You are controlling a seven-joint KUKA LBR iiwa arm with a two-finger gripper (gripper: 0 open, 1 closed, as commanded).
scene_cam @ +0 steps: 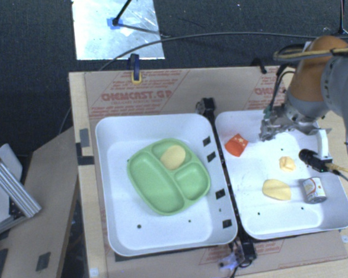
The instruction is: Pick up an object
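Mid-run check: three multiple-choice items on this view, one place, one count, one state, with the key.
1. The green divided plastic plate lies in: A the left white bin; B the other bin; C neither bin.
2. Loose things in the right white bin: A two; B four; C six.
3. Relative to the hand, the orange block is: A gripped and lifted; B touching it; C lying apart on the bin floor.
Key: A, the left bin's walls surround it; B, block, small yellow chunk, larger yellow lump, small silver can; C, bare white floor separates them.
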